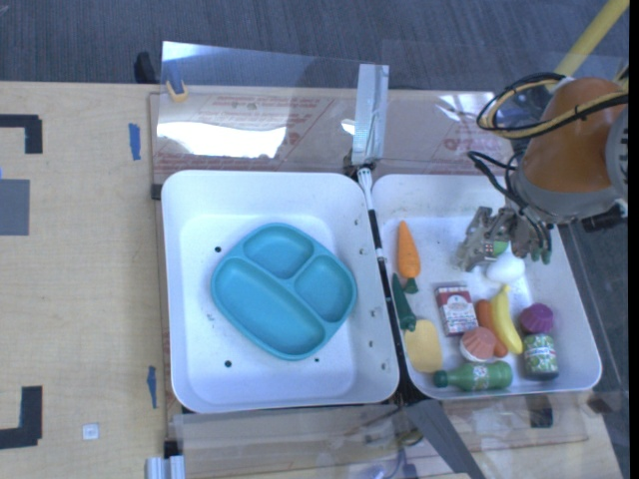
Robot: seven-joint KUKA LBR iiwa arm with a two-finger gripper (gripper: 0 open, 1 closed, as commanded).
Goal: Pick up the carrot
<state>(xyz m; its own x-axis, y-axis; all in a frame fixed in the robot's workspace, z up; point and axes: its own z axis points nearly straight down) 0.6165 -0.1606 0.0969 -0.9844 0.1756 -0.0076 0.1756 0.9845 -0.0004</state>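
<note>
Gripper (486, 239) hanging low over the right bin (584, 352), can't tell its grip state from up here. Carrot (407, 248) well to its left, lying near the bin's left wall, just above a green piece (403, 300). Looks a light, stiff, smooth toy; best pinched across the thick orange middle

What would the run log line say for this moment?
task: pick carrot | orange carrot: lying in right white bin, left side | gripper: above bin, right of carrot, apart
</note>
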